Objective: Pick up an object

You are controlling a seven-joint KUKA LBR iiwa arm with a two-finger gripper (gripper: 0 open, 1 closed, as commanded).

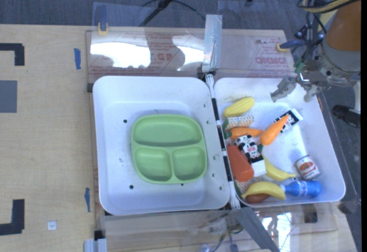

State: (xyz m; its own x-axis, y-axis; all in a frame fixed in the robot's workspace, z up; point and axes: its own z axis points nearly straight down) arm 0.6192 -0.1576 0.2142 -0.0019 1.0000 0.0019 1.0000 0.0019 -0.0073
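The right bin (pixel 330 148) holds several toy foods. A yellow corn cob (pixel 239 106) lies at its back left. An orange carrot (pixel 274 129) rests against a white and black tube (pixel 291 117). A cow-patterned carton (pixel 250 149), a red bottle (pixel 239 165), two yellow bananas (pixel 265 190) (pixel 279 173), a blue bottle (pixel 304 189) and a small can (pixel 308 167) fill the front. My gripper (pixel 296 91) hangs above the bin's back right corner, open, its fingers spread with nothing between them, above and right of the carrot.
In the left bin (pixel 109 102) lies a green divided plate (pixel 169 148). A clear plastic wall (pixel 172 50) stands behind both bins. The grey arm with its orange band (pixel 344 27) comes in from the upper right, trailing cables.
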